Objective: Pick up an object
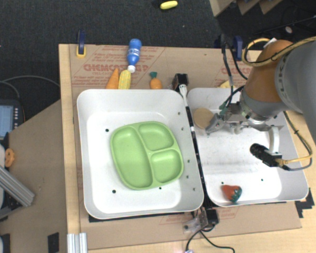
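in right bin (284, 191) | end effector (225, 121) low — finger state unclear | cardboard (163, 54) print — "chemical"-like, unclear

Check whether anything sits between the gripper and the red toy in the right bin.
Nothing visible does. The gripper is at the right bin's far left part, over a tan object; the red toy lies near the front edge, with bare bin floor between them.

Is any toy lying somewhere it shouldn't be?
Yes. A small yellow toy lies on the dark floor beyond the bench. A blue-capped bottle, yellow corn cob and two small orange carrots lie on the cardboard behind the left white bin, outside both bins.
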Controlling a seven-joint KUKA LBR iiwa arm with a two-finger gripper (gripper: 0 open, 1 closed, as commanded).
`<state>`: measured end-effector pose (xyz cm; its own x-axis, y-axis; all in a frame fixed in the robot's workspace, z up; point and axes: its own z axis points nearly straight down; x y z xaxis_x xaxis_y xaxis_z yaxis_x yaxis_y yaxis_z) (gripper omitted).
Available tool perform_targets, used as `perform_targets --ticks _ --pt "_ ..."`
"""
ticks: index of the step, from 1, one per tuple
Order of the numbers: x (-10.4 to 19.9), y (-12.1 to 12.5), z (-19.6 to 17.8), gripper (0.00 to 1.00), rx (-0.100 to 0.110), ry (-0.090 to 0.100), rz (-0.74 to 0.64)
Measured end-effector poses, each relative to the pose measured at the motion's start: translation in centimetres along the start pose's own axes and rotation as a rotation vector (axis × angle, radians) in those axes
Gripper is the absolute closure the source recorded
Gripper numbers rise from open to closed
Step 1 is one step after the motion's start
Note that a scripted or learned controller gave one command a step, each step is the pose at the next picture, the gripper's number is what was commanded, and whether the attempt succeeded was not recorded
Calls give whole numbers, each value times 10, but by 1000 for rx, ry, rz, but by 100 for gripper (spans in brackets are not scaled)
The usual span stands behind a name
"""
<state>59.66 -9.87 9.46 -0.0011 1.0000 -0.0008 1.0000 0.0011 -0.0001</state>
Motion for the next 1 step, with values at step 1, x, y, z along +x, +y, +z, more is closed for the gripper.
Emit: perform_targets --ticks 1 --pt "0 0 -10 100 -3 -1 0"
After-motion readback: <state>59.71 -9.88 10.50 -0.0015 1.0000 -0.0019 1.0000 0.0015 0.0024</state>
